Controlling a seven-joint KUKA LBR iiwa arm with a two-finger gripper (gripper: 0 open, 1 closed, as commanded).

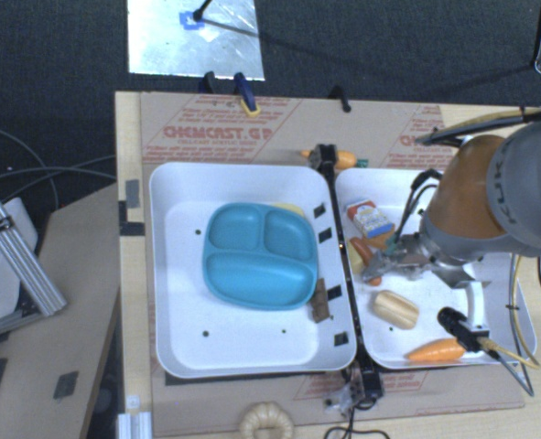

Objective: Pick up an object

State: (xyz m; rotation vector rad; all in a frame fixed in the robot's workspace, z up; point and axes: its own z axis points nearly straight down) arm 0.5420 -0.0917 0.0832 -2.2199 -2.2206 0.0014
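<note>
an orange carrot (pixel 438 349) lay at the right bin's (pixel 407 183) front edge; the jaws (pixel 377 265), state unclear, hung near its left wall, seemingly mid-approach, needing a descent onto a nearby object.

Tray (pixel 257 255) in left bin (pixel 180 337).

- Even, fairly bright overhead light, with a cool bluish cast.
- The white bins (pixel 174 273) look washed out; shadows beneath objects are soft and faint.
- A foil-like sheet (pixel 195 24) at top shows patchy glare.
- Overall focus is slightly soft and grainy.
</note>
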